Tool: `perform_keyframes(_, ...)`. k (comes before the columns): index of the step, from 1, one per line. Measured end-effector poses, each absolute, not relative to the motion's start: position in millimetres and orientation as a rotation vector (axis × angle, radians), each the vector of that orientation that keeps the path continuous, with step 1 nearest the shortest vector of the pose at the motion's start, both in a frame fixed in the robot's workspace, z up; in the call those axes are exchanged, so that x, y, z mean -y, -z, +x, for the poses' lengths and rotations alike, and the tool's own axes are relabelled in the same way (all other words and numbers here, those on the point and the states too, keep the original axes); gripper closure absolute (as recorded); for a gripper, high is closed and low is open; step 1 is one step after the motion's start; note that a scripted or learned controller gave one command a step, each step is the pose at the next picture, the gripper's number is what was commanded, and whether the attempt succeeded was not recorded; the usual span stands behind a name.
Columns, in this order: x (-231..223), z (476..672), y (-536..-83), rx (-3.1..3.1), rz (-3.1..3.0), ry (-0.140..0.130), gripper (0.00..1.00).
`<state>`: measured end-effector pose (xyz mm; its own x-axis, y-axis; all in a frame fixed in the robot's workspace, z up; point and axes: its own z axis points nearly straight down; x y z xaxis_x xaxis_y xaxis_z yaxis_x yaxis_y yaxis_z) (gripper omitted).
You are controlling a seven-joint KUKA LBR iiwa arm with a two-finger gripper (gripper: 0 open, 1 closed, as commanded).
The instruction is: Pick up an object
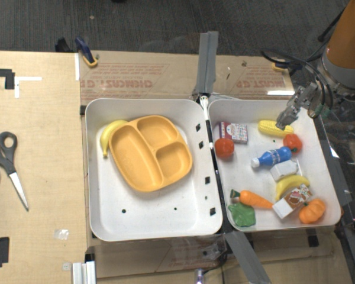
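My gripper (283, 122) hangs over the back right part of the right bin (329, 164), its tip just above the right end of a yellow corn cob (271, 129). Nothing shows held in it. Around it in that bin lie a small red ball (292, 142), a blue bottle (272, 157), a white carton (284, 170), a banana (290, 184), a red tomato (225, 148) and a red-and-white box (234, 132). Nearer the front lie a carrot (254, 200), a green toy (242, 216), a brown box (291, 200) and an orange fruit (312, 212).
The left bin (100, 212) holds a yellow divided plate (151, 152) with a banana (109, 135) tucked against its left side. Scissors (9, 164) lie on the bench at far left. A grey bar (207, 64) runs back from between the bins.
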<state>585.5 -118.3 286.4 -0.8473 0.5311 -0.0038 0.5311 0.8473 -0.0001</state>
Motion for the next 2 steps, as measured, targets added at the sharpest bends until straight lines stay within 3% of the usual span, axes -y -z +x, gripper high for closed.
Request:
perform_keyframes(1,158,583.4,-105,-3.005,0.911,0.001,1.00)
perform_keyframes(2,111,585.7,-213,-2.918,1.157,0.001,1.00)
